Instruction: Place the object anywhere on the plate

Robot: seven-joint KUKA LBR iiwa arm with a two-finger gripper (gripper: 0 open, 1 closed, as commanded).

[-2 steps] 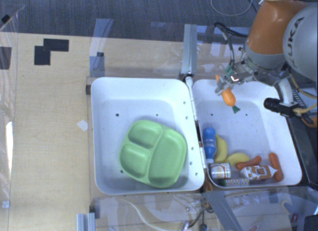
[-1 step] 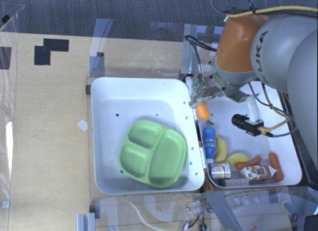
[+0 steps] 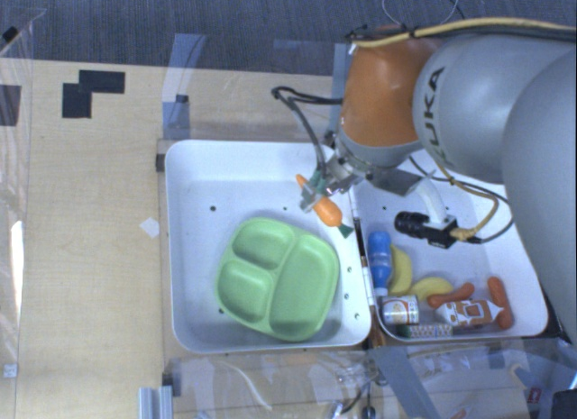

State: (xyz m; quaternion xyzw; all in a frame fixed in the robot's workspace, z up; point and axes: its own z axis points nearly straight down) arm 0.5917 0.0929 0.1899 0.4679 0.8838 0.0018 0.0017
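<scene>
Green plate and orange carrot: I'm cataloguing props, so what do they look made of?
Green plate: probably moulded plastic, smooth satin finish; uniform colour, rounded compartment walls, soft highlights. Orange carrot: likely toy plastic, evenly bright orange; too small to be sure.

Ended in a small silver-grey gripper (image 3: 316, 195) with short metal fingers (image 3: 321, 183). Widened just behind the fingers into a pale grey wrist flange (image 3: 365, 158). Wore a glossy orange band (image 3: 379, 93) above that. Swelled farther back from the fingers into bulky, rounded grey casing (image 3: 505, 93) stamped with black KUKA lettering (image 3: 431, 97). Trailed a thin black cable (image 3: 302, 111) beside the wrist and a yellow cable (image 3: 469, 25) over the band.
</scene>
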